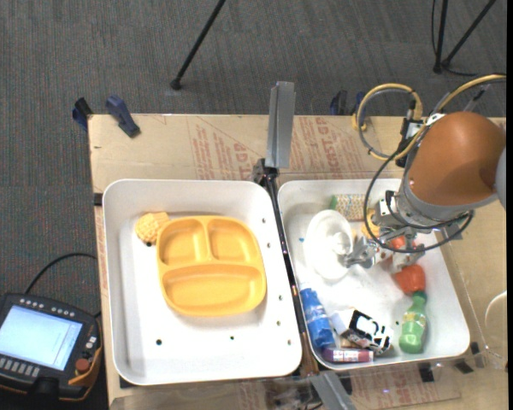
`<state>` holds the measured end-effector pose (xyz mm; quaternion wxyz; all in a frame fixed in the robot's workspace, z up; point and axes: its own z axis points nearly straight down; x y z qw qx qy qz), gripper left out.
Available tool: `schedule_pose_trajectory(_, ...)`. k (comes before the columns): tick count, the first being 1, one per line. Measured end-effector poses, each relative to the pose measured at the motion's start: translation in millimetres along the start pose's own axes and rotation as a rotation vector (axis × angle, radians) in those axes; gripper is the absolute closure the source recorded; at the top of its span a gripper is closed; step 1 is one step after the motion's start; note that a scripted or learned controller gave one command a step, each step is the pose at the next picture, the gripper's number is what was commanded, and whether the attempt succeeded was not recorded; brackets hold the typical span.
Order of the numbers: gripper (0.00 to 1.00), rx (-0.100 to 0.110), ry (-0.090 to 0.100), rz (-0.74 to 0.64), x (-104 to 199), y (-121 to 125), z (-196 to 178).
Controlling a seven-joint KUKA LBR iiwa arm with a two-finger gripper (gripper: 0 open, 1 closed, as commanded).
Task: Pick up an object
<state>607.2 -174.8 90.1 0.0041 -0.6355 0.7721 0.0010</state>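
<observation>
My gripper point(360, 254) hangs low in the right bin point(458, 314), at the right rim of a white bowl point(327, 239). The arm's orange band point(454, 159) rises above it. A red object point(409, 278) lies just right of the gripper, with a small orange piece point(399, 243) behind it. A green bottle point(413, 328), a black-and-white toy point(369, 327), a blue packet point(315, 313) and a pink tube point(350, 355) lie along the bin's front. A speckled block point(349, 203) sits at the back. I see nothing lifted by the gripper.
The left bin point(124, 314) holds a yellow divided plate point(211, 263) and a small yellow textured item point(150, 225) at its back left corner. A grey post point(281, 131) stands behind the wall between the bins. Cables point(385, 122) loop above the arm.
</observation>
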Motion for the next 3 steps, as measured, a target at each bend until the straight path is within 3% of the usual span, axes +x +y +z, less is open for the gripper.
schedule_pose_trajectory(1, 0.0, 0.0, 0.002, -0.036, -35.3, -12.6, 0.7)
schedule_pose_trajectory(2, 0.0, -0.003, 0.003, -0.116, 24.2, -4.1, 2.3)
schedule_pose_trajectory(3, 0.0, -0.003, 0.002, -0.071, -53.0, -27.2, 2.6)
